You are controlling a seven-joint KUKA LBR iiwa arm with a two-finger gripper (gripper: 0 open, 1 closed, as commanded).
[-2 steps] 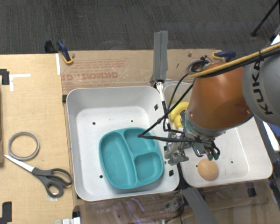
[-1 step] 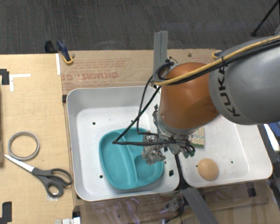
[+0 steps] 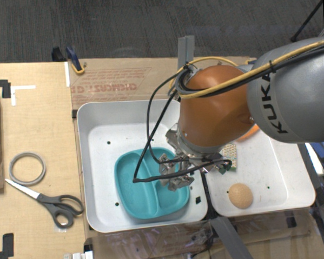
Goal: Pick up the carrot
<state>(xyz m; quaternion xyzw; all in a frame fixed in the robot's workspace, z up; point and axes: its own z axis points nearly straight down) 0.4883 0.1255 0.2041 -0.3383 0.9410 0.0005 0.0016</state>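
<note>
Carrot (image 3: 251,131) in right bin, end effector (image 3: 175,177) over teal tray (image 3: 135,184)

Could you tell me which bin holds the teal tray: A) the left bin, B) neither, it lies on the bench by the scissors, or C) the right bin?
A: the teal tray lies inside the left bin, while the right bin holds a tan ball.
</note>
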